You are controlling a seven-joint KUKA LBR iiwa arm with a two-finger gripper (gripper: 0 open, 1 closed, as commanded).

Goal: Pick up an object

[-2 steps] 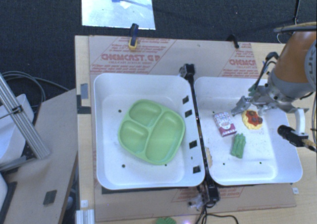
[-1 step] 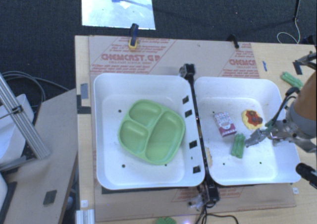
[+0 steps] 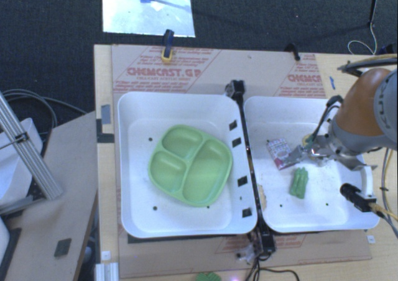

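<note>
Two shallow white bins sit side by side on the counter (image 3: 205,65), which is covered by a brown sheet with red printing. The left bin (image 3: 134,149) holds a pale green divided plate (image 3: 190,165) with three compartments, lying flat near the bin's middle. The right bin (image 3: 323,214) holds two small things. A silver packet with red and white print (image 3: 280,152) lies in its left half, toward the divider between the bins. A small green ridged block (image 3: 300,183) lies just beside the packet, nearer the front edge of that bin, and the two look apart or barely touching.

The arm (image 3: 367,112) reaches in from the right edge of the counter, its orange band above the wrist. The end effector (image 3: 306,153) hangs low over the right bin, at the right edge of the silver packet and just above the green block. Whether its fingers are apart or together cannot be told from this angle, and nothing shows clearly between them.

A yellow and black clamp (image 3: 168,46) grips the far edge of the counter.
</note>
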